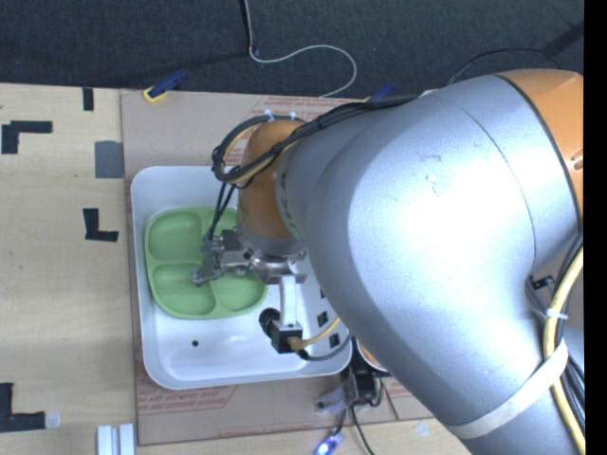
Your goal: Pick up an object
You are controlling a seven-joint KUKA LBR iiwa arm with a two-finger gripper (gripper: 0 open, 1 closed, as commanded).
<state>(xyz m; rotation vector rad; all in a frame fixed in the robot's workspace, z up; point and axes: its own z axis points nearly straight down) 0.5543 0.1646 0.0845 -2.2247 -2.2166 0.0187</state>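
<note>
Green and glossy, your divided plate (180,259) lies flat in the white bin (156,344), its shallow compartments facing up under the gripper (211,265), finger state unclear.

My arm (446,254) is clad in smooth, rounded grey casing with a dull sheen and a few faint scuffs on the large upper shell. An orange band (266,183) rings me above the wrist; a second orange section shows at the upper right. Black cables (228,164) loop loosely from the band down to the wrist. My gripper (211,268) is bare grey metal, angular, with small fittings. Below it sits a white bracket bearing a black connector and yellow wiring. More cables trail along my right flank
</note>
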